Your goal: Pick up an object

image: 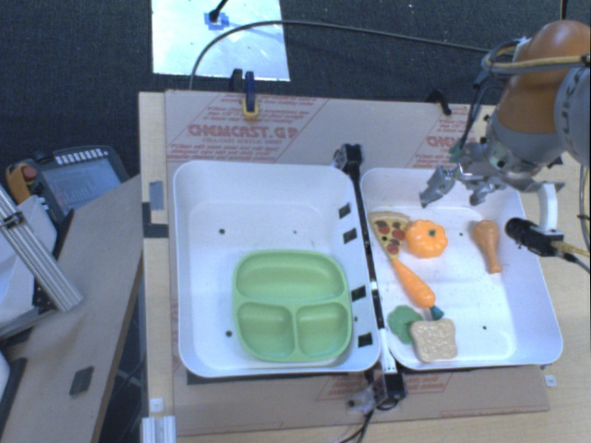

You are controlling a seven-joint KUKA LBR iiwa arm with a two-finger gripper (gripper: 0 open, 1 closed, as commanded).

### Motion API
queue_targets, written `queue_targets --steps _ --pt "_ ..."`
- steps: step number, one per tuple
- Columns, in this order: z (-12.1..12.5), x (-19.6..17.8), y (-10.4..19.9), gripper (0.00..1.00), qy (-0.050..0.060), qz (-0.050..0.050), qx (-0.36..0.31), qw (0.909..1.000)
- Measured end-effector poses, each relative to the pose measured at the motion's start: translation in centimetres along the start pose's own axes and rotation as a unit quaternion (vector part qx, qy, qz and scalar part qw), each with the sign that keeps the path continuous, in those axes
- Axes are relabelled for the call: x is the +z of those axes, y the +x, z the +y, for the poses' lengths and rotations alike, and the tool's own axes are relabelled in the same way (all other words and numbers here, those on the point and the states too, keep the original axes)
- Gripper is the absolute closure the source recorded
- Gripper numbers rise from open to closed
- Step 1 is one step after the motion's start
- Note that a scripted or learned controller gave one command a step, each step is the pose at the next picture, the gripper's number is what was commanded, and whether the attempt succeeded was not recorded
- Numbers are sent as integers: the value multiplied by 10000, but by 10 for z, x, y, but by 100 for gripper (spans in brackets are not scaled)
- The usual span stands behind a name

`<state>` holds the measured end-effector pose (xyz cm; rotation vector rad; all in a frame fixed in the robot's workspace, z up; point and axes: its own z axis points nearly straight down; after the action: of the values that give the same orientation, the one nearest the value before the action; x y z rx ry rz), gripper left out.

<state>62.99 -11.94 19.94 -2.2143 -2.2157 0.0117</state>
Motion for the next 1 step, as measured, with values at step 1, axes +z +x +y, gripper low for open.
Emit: queue_targets --steps 1 --pt "3 -8 0 0 -64 -7 -11 10000"
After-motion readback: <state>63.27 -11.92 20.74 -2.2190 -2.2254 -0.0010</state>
